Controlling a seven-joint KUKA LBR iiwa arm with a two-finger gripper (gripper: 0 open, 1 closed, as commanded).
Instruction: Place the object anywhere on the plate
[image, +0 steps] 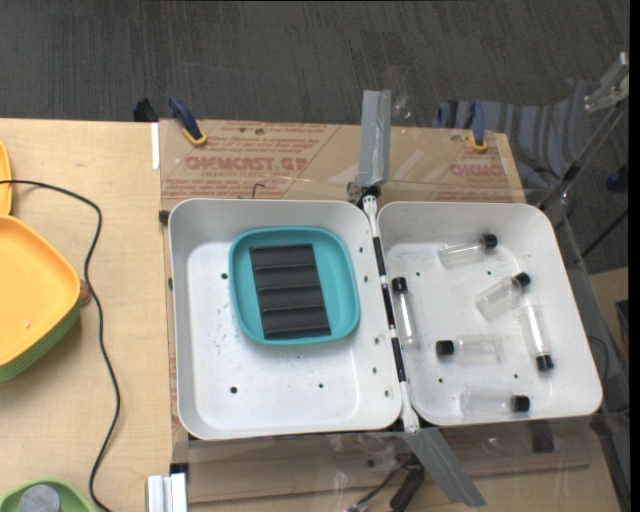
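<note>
A teal square plate (343, 292) lies in the left white bin (280, 385), toward its upper middle. On the plate rests a dark grey ridged block (289, 291), flat and centred, with its ribs running across. Several clear vials with black caps lie scattered in the right white bin (440, 290): one (466, 250) near the top, one (503, 293) in the middle, one (535, 340) at the right. Another vial (402, 310) lies along the wall between the two bins.
Stacked yellow and green dishes (30, 300) sit on the wooden bench at the far left, with a black cable (97, 330) running past them. A grey metal post (374, 140) rises behind the bins' seam. Blue clamps (187, 120) hold the cardboard-backed panel behind.
</note>
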